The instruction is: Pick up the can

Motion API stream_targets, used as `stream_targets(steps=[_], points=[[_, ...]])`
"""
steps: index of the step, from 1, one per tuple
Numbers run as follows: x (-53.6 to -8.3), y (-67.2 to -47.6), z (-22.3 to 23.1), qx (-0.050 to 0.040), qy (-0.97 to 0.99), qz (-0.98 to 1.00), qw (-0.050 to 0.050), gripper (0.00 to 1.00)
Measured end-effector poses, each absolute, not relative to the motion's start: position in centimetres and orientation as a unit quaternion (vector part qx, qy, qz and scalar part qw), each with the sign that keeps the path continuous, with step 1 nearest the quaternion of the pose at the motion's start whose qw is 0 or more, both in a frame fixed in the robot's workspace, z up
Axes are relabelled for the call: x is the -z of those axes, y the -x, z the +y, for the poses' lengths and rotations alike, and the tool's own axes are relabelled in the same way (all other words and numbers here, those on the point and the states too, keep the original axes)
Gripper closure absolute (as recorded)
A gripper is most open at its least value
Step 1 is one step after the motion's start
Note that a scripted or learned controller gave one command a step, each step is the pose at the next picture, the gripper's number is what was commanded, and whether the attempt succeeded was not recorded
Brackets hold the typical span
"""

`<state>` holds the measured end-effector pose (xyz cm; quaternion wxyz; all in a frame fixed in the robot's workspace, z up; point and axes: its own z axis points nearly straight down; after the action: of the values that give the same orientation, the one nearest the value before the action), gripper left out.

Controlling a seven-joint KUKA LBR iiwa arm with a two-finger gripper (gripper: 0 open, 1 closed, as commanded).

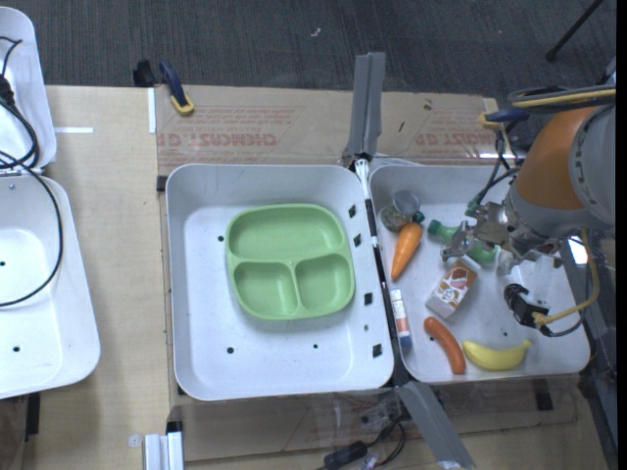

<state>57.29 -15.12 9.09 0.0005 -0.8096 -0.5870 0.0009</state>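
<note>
Can (405, 205) lies at 11 o'clock corner of right bin (578, 355), touching carrot (406, 250) top. Claw (477, 244) low over green item (460, 232), toward 3 o'clock of can; claw opening: cannot tell. Risk: closing on green item or carton (453, 289), since clutter crowds can.

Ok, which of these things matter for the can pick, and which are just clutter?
For the job: can, gripper.
Lying about: carrot, carton, sausage, banana, green plate in the left bin.
</note>
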Motion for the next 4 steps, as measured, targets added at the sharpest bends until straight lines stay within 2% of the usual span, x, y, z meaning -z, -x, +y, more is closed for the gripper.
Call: stream_targets(steps=[1, 2, 3, 4], points=[[-10.0, -57.3, -15.2, -0.0013, 0.81, -0.586, 0.001, 1.0], [-10.0, -57.3, -15.2, -0.0015, 0.81, -0.586, 0.001, 0.0], [-9.1, -53.7, -9.3, -0.0013, 0.821, -0.571, 0.001, 0.0], [-9.1, -53.2, -9.3, -0.0012, 0.776, -0.631, 0.001, 0.0]])
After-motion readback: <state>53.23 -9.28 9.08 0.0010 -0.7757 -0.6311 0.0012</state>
